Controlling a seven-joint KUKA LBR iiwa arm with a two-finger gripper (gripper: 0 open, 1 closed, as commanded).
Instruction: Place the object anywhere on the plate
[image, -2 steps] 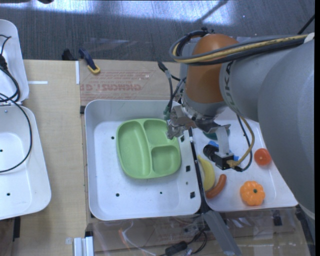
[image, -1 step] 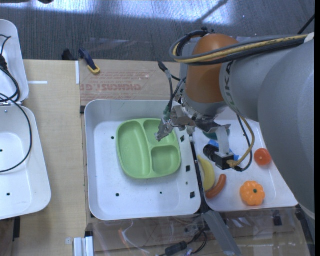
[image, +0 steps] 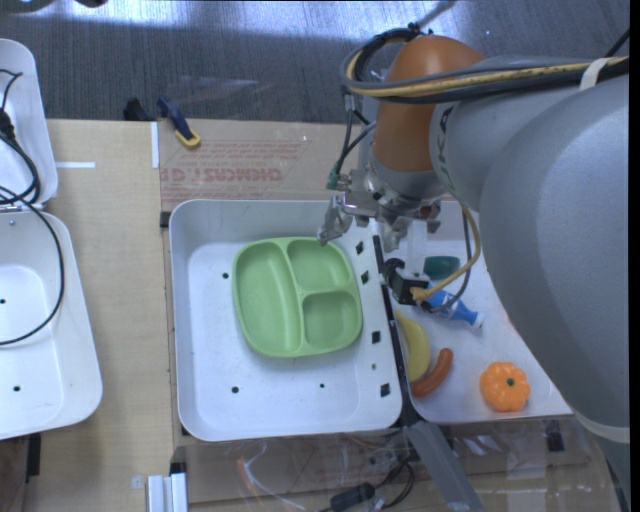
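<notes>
Green three-compartment plate (image: 297, 297) flat in left bin (image: 200, 330), compartments bare, slightly rotated, near bin's right wall.

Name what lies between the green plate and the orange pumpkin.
In the camera view, between the green plate and the orange pumpkin: the bins' rims, a yellow banana, a sausage.

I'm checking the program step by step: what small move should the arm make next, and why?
Probably shift right and lower toward the toys: the gripper hangs by the bins' divider, the green plate bears nothing, and the orange pumpkin and hot dog lie in the right bin.
</notes>
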